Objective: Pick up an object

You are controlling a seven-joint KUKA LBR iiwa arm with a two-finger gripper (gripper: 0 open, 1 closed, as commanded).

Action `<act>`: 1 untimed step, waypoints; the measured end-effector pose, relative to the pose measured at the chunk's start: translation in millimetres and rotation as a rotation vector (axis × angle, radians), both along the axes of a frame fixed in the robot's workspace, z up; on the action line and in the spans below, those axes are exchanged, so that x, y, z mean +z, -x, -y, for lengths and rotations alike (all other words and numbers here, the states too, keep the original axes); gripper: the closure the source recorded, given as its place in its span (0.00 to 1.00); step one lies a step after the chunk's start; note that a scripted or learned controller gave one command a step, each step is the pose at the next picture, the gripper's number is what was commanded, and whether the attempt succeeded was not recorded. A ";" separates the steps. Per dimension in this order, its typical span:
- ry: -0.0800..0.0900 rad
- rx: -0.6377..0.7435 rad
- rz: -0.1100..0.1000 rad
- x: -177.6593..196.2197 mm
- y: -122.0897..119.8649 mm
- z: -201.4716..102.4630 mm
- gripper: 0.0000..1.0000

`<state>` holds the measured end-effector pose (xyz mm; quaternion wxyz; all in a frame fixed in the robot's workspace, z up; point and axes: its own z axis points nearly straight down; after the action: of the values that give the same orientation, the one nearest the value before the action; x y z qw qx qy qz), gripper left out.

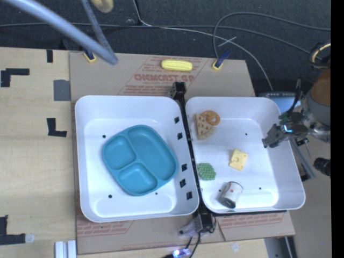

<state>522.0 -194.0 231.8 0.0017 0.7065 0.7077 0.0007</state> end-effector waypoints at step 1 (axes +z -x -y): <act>-0.002 0.004 -0.004 -9.8 -14.5 -57.8 1.00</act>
<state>536.5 -136.2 222.1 -0.0005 0.7051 0.7092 -0.0002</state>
